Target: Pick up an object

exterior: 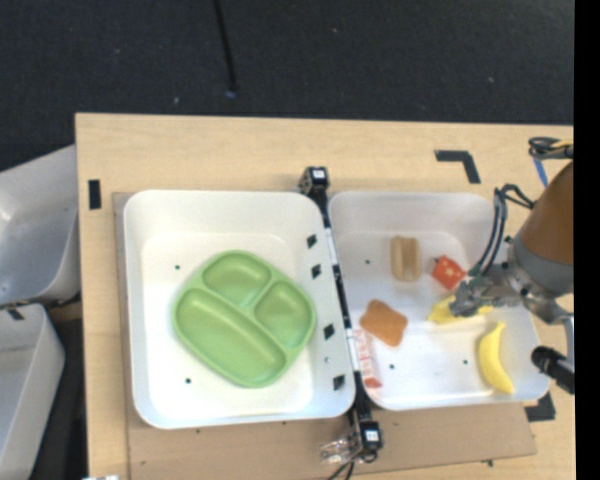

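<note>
The gripper (467,299) is lowered over a small yellow object (442,313) in the right bin (420,393); its state cannot be told. The object is judged light, rigid, best grasped across its width.

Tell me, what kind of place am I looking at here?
Probably a robotics lab test bench, not a kitchen. A robot arm reaches over two white bins on a wooden bench; the food, such as the banana, looks like toy props, beside a green divided plate.
</note>
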